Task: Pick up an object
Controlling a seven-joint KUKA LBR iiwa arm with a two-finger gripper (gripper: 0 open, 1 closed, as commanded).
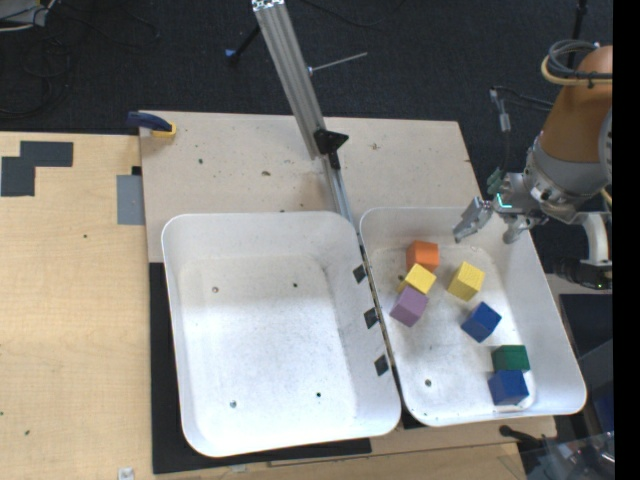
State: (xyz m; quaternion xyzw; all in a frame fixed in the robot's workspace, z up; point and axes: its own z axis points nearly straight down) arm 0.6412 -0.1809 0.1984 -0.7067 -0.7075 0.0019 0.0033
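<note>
Wooden bench point(250, 158), two white bins, hand point(492, 222) spread open, grasping nothing, above right bin point(560, 368) rim.

The arm point(578, 118) is cut off by the right edge.

Dark carpet floor point(150, 38) behind pale wooden bench point(60, 298).

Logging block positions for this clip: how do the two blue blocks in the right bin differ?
The upper blue block sits alone mid-bin, turned corner-on; the lower blue block sits near the bin's front corner, touching the green block. Both look alike in size and colour.
</note>
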